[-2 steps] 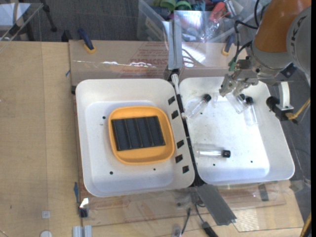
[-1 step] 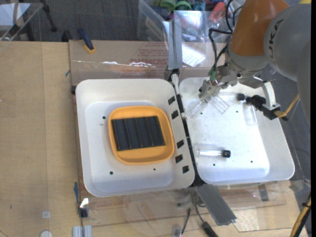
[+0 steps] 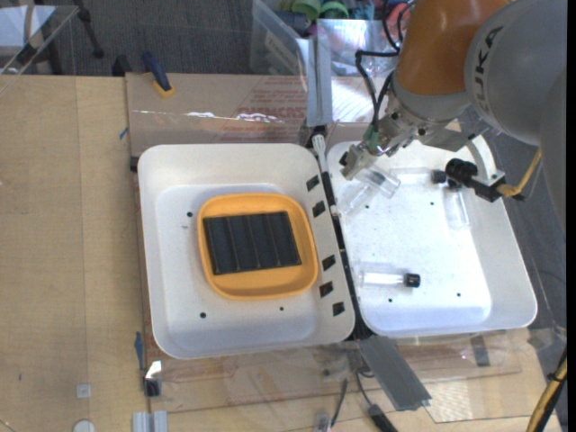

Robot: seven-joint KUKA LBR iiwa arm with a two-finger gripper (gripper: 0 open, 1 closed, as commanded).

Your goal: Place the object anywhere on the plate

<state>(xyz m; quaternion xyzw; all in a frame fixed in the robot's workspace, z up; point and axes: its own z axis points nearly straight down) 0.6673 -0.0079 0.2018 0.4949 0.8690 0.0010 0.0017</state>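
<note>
step: grasp clear tube (image 3: 382, 180) | gripper (image 3: 360, 158) state: cannot tell, just above-left of tube | tip: straddle tube crosswise, then carry to orange plate (image 3: 256, 244)

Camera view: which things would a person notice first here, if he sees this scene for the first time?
The orange-yellow plate with a dark ribbed centre stands out most, in the middle of the left bin. Next is the grey arm with its orange band, reaching in from the right, its gripper low over the far left corner of the right bin. A small clear tube with a black cap lies near that bin's front.
</note>
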